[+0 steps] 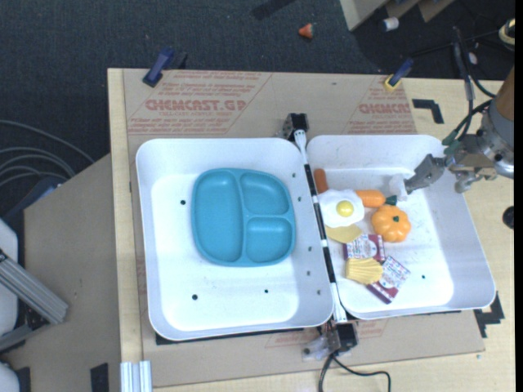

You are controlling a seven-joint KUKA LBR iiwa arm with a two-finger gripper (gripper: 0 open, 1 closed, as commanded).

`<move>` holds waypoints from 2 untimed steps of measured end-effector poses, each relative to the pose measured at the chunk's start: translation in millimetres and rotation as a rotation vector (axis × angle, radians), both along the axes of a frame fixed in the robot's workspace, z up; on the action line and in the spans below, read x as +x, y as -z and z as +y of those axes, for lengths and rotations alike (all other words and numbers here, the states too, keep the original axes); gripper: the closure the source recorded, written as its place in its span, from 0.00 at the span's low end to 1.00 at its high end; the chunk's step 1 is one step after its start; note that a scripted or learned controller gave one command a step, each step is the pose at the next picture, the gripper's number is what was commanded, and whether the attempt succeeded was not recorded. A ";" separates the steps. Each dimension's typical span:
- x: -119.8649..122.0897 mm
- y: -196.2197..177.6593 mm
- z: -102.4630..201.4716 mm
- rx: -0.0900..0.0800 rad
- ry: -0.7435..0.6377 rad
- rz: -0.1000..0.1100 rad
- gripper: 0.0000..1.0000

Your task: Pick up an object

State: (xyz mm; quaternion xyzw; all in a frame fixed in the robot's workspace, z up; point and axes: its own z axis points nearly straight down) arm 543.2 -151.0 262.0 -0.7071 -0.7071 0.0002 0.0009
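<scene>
Two bins [163, 300]; toy food [368, 235] crowds right one, near claw [441, 174].

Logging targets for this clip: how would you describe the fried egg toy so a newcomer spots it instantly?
Look in the right-hand white bin, at the cluster against its left wall. The fried egg lies at the cluster's upper left, just left of the orange pumpkin. It alone is flat and white with a round yellow yolk.

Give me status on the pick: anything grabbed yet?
Done: nothing lifted. The fried egg, carrot, pumpkin and snack packets all lie in the right bin, and the blue divided plate sits in the left bin. In hand: the gripper hangs over the right bin's upper right, apart from the toys, nothing visible between its fingers. Left: descend, grasp, lift.
</scene>
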 end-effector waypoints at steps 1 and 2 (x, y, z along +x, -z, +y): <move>2.5 162.0 -8.6 0.000 0.001 0.000 0.00; 3.0 152.1 -8.6 0.000 0.002 -0.002 1.00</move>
